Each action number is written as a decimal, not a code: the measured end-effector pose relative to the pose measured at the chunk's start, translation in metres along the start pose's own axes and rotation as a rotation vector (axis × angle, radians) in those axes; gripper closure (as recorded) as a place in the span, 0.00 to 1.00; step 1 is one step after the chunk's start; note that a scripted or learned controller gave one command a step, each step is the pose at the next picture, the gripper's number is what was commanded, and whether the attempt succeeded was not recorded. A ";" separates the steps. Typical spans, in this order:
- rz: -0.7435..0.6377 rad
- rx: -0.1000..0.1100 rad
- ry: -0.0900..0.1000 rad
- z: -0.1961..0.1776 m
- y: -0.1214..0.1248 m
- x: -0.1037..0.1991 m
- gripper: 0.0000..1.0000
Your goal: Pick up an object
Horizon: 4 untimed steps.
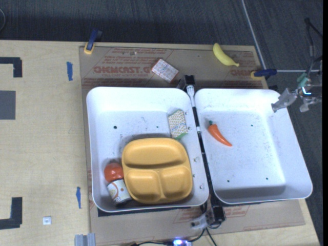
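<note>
Two white bins sit side by side on the table, on a cardboard sheet [128, 68] with red print, partly hidden under them.

Left bin [100, 137]: a yellow tray [156, 169] with three compartments fills the near half, close to the bin's near and right walls. A red-topped can [116, 182] lies tucked at the tray's left edge, near the bin's near-left corner; its label is too small to read and the tray may cover part of it. A small patterned packet [177, 123] lies just beyond the tray's far-right corner, against the right wall; hard to say what it is.

Right bin [256, 158]: a carrot [219, 135], orange with a green tip, lies alone near the far-left part of the floor, close to the left wall.

Outside the bins: a banana [224, 55] on the cardboard's far edge, past the right bin; a small checked packet [164, 70] on the cardboard past the left bin; a blue clamp [93, 39] at the cardboard's far-left corner, another clamp [262, 74] near the far-right.

Pincer [281, 102]: a grey tip at the right bin's far-right corner, over the rim, well apart from the carrot. The rest of the arm is cut off at the picture's right edge. The tip is small and blurred; cannot tell whether it is spread or pressed together. Nothing is visibly pinched.

Cables at the near edge between the bins are dim and partly cut off.
</note>
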<state>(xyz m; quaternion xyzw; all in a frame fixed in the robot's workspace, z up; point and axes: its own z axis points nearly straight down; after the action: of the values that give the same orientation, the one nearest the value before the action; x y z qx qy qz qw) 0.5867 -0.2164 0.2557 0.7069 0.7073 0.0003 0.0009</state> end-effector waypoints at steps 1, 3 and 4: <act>-0.001 0.003 0.003 0.076 0.021 0.086 0.00; 0.000 0.000 0.002 0.170 -0.080 0.114 0.00; 0.001 -0.001 0.001 0.170 -0.081 0.121 0.00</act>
<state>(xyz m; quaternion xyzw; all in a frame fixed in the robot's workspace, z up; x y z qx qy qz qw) 0.5059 -0.0959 0.0859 0.7073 0.7069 0.0011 0.0011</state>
